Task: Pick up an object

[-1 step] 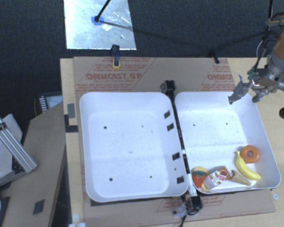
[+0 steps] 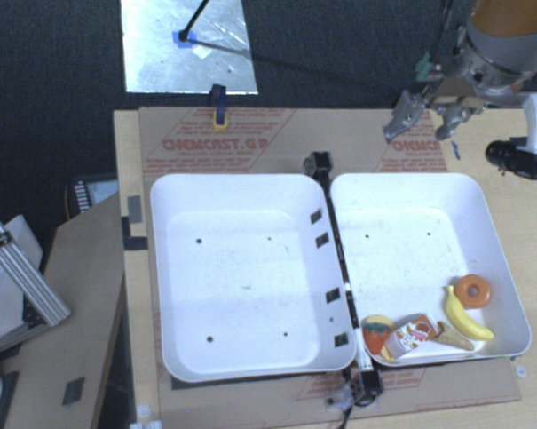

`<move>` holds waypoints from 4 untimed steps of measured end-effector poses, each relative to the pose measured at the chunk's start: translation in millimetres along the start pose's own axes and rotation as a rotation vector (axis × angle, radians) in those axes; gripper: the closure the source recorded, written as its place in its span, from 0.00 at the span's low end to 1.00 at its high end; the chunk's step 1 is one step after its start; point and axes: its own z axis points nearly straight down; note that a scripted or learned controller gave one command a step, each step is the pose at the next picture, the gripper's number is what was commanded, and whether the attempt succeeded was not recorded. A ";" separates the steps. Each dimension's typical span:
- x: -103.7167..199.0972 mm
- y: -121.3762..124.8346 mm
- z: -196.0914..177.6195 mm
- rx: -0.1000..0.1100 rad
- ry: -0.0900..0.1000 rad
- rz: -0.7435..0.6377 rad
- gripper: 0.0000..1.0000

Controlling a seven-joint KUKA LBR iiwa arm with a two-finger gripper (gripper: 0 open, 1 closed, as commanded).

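Note:
Several small objects lie along the near edge of the right bin (image 2: 411,216): a yellow banana (image 2: 465,316), an orange ring-shaped piece (image 2: 473,290) touching its upper end, a red and white packet (image 2: 409,336), a red-orange fruit-like toy (image 2: 377,331) and a tan wedge (image 2: 453,338). My gripper (image 2: 424,122) hangs high above the far edge of the right bin, well away from these objects. Its two grey fingers are spread apart, with nothing between them.
The left bin (image 2: 244,272) sits beside the right one, joined by a black divider strip (image 2: 334,251). A shiny metal sheet (image 2: 188,44) lies at the far back. A blue and yellow clamp (image 2: 218,106) stands on the bench's far edge.

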 end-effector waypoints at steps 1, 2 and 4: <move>47.6 -23.6 -147.1 -0.003 -0.001 0.008 0.00; 68.1 -63.6 -150.4 0.015 -0.002 0.012 0.00; 111.5 -138.8 -151.3 0.015 -0.002 0.012 0.00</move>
